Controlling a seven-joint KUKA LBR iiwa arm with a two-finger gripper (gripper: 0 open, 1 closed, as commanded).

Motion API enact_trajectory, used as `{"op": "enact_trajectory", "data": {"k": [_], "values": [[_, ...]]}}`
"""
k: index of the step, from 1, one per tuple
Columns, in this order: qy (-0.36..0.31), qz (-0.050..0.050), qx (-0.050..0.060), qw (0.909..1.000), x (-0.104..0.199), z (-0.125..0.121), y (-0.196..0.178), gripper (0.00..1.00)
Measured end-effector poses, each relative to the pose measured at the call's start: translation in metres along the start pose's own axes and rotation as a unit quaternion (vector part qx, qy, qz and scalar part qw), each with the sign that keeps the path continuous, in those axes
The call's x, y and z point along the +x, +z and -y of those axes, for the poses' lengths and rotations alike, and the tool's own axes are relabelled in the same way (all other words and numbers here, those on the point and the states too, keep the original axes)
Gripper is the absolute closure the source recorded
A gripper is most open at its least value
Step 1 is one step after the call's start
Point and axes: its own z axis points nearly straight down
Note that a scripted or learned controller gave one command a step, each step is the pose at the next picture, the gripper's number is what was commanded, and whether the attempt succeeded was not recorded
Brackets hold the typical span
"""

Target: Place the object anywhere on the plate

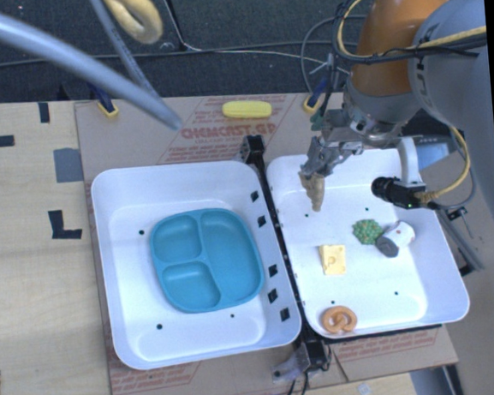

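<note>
Tan sliver [316, 196] at the tip of the gripper [315, 186]: probably the object to be placed, though too small to tell apart from the tool itself. Hangs over the rear left part of the right bin [445, 304], just beside the divider between the 2 bins. Whether the gripper is wide, narrow or clamped on that sliver: cannot tell from this slant.

Nearby on the floor of the right bin, 4 loose items: a yellow block [332, 259] in front of the gripper, a green sprig [368, 231] and a grey and white piece [394, 240] to its right, a pretzel [338, 319] near the front rim. Across the divider, in the middle of the left bin [121, 332], the blue plate [206, 260] with 3 compartments, lying flat and bare.

Judged step: carry across to the plate, if something is truly gripped. To do it well: lift high enough to clear both bin rims and the black clips on the divider. Travel left and a little forward. Stop over the middle of 1 compartment, not over a ridge or the plate's edge. Lower close before letting go, so nothing bounces out. If nothing is gripped, go back for the nearest item, the yellow block.
</note>
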Motion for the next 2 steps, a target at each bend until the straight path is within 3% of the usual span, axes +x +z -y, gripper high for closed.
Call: {"op": "enact_trajectory", "data": {"k": [2], "values": [[0.000,0.000,0.000,1.0000,0.099,0.012,0.009,1.00]]}}
